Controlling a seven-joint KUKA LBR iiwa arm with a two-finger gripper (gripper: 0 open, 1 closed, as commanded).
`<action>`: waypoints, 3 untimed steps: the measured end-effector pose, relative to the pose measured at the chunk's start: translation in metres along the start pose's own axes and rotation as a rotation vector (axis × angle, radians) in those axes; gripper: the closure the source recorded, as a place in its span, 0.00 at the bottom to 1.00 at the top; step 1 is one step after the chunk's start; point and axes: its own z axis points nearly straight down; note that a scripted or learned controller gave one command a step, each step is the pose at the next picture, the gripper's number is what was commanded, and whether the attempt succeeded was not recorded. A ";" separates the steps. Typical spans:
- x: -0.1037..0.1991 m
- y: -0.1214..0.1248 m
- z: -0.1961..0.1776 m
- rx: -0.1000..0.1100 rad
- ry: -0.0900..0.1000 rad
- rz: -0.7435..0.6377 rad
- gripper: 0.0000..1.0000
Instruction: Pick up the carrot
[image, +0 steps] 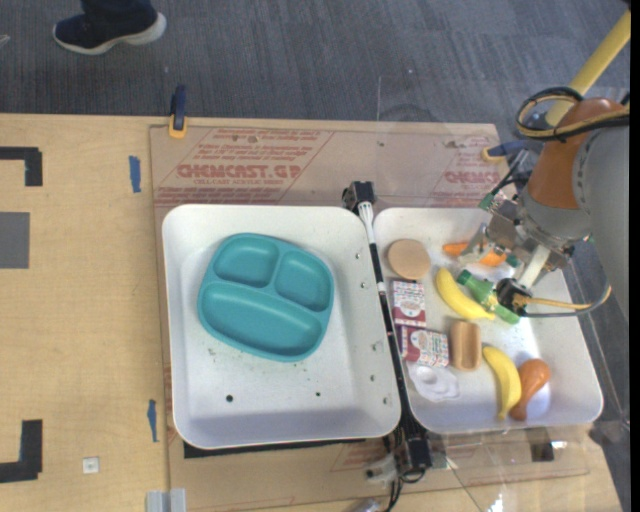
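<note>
Nearest my lens, at the bottom of the right bin (585, 400), sit a banana (505, 378) and an orange drumstick-shaped toy (534, 378), with a small bun or hot dog (464, 343) just above them. Further up lie a second banana (460, 296), a green piece (490, 298) and a round tan disc (408, 259). Over in the left bin (180, 330) I see a teal divided plate (265, 295).

What I take for the carrot (470, 250) is up by the far wall of the right bin, largely hidden under the arm. Its long axis looks roughly left to right, the narrow end pointing towards the disc, though I would not swear to it.

My gripper (497, 245) hovers right over that spot, and I cannot tell how it is set, as the wrist covers it.

My worries from here: the carrot lies close to the bin wall and to the green piece and banana, so a descent slightly off could strike the wall, nudge the carrot away, or close on a neighbour. A grip along its length instead of across would likely slip off the taper
</note>
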 end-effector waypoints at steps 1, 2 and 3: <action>0.001 0.000 -0.008 -0.001 -0.001 -0.004 1.00; 0.039 -0.059 0.006 -0.011 0.008 -0.197 1.00; -0.020 0.012 -0.168 -0.012 0.007 -0.154 1.00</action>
